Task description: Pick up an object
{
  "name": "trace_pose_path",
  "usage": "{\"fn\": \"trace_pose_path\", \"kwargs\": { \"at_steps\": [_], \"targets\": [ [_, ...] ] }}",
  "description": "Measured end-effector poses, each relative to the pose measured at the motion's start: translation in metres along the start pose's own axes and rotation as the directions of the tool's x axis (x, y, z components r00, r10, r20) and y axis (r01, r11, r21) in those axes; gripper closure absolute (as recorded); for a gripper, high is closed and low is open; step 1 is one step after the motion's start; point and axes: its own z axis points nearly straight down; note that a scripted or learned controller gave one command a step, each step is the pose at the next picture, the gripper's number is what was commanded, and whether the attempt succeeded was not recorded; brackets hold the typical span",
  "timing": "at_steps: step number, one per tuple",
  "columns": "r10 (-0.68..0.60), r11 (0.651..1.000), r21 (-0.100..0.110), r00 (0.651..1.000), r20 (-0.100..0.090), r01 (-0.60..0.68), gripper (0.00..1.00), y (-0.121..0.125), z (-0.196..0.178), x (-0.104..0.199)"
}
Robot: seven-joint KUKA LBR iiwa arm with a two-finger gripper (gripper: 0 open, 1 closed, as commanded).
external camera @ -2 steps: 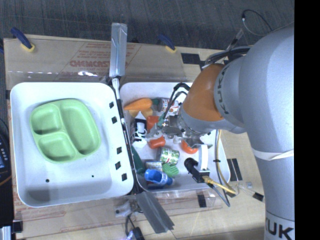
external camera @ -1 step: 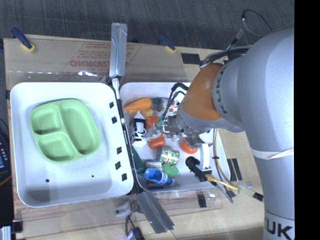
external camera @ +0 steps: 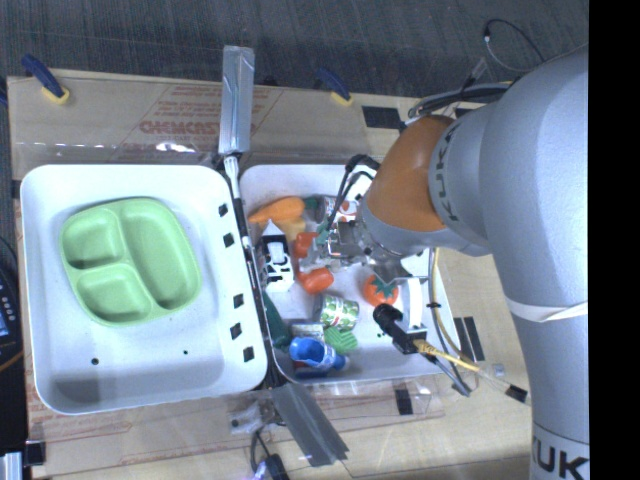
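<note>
Hovering over the right bin (external camera: 415,363), my gripper (external camera: 322,251), grasp unreadable from here, has the red-orange toy (external camera: 316,279) just at six o'clock.

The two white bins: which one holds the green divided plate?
The left bin holds the green divided plate, which lies alone in it. The right bin holds a jumble of small objects, with the gripper lowered among them.

Dark grey carpet (external camera: 300,18) covers the floor behind the bench. The bench (external camera: 480,438) has a light wooden top. Two blue clamps (external camera: 45,78) sit at its far edge, with black cables (external camera: 510,43) near the far right corner.
</note>
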Motion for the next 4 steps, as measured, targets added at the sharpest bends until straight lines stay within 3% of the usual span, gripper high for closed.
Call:
{"fn": "trace_pose_path", "kwargs": {
  "at_steps": [1, 2, 3, 4],
  "targets": [
    [-0.048, 0.998, 0.045, 0.999, -0.009, 0.049, 1.0, 0.002, -0.094, 0.056],
    [-0.048, 0.998, 0.048, 0.999, -0.009, 0.048, 0.0, 0.001, -0.093, 0.055],
    [0.003, 1.0, 0.022, 1.0, -0.008, -0.003, 0.0, 0.025, 0.011, 0.01],
    [0.0, 1.0, 0.023, 1.0, -0.009, 0.0, 1.0, 0.026, 0.001, 0.01]
  ]
}}
